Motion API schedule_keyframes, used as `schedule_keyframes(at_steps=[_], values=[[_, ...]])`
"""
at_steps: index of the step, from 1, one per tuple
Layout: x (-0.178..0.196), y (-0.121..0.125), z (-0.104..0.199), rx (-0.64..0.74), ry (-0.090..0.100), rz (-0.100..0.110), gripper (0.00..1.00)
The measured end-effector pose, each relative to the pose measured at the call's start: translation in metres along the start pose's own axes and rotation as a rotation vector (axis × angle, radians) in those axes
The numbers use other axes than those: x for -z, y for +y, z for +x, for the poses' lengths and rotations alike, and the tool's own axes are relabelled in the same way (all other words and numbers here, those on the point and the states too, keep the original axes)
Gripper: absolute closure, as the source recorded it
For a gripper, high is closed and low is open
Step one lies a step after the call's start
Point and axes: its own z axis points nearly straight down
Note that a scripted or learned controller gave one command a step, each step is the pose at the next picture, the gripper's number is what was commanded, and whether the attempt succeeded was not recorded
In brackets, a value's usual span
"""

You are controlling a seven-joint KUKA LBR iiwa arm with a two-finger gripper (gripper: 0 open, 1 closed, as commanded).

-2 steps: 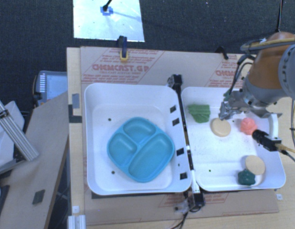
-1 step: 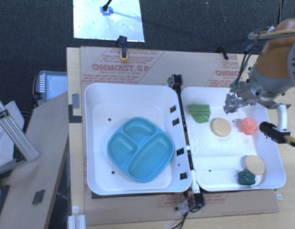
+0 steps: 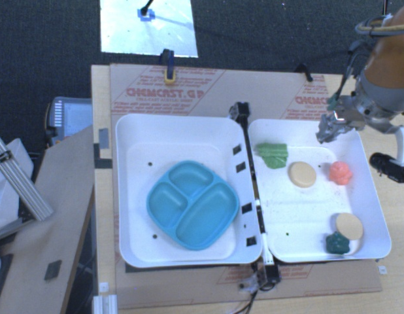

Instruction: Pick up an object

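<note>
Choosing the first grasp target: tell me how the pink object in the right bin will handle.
The pink object looks rounded and lumpy, so it may roll or slip out of a pinch. It looks small beside the tan disc, so probably light. It lies close to the right bin wall, which may crowd the gripper.

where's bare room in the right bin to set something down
The right bin has bare floor across its lower left, bordered by the divider, the tan disc above and the beige disc with the dark green piece at right. The upper half is crowded: green piece, pink piece.
</note>
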Motion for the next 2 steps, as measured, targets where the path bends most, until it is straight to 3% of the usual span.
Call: schedule_keyframes(at_steps=[2], values=[[-0.014, -0.012, 0.106, 0.004, 0.003, 0.005, 1.00]])
